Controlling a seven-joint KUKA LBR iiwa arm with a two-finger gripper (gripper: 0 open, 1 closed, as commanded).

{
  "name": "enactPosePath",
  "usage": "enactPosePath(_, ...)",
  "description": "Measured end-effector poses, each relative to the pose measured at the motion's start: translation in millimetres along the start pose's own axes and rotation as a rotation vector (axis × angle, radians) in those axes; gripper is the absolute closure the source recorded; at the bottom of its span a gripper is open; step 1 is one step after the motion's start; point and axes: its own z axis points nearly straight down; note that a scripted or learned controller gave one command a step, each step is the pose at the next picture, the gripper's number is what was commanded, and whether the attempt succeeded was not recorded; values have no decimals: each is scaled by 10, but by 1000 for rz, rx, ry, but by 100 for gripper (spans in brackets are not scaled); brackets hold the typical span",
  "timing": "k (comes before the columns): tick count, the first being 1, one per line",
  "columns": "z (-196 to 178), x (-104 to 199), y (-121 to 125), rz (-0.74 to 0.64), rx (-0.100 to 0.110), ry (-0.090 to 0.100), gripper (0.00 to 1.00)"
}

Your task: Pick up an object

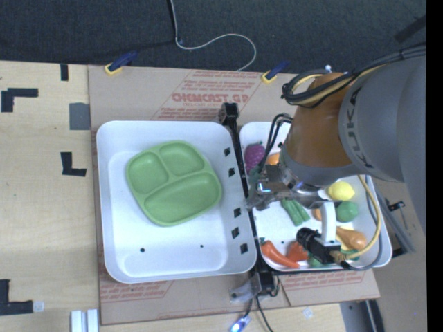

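Observation:
My gripper [267, 194] hangs low over the left part of the right bin [383, 253], under the grey arm with its orange band [315, 126]. Toy food lies around it: a purple piece [253, 155] just behind it, a long green piece [296, 211] right beside it, a red-orange piece [278, 254] at the bin's front, and a yellow lemon [341, 190], a green piece [347, 211] and an orange piece [351, 238] to the right. The arm hides the bin's back half. Nothing can be made out in the gripper.
The left bin [118, 254] holds a green divided plate [174, 182] tilted toward its back left. A black divider with clips [237, 185] runs between the bins. A white cable [208, 43] lies on the dark cloth behind the bench.

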Motion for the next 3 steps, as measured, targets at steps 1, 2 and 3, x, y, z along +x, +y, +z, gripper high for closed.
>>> enactPosePath(1,-1005,418,-121,-3,-13,1,100)
enactPosePath(2,-1841,813,-120,-3,-13,1,100)
enactPosePath(3,-1721,966,-126,2,-4,-3,100)
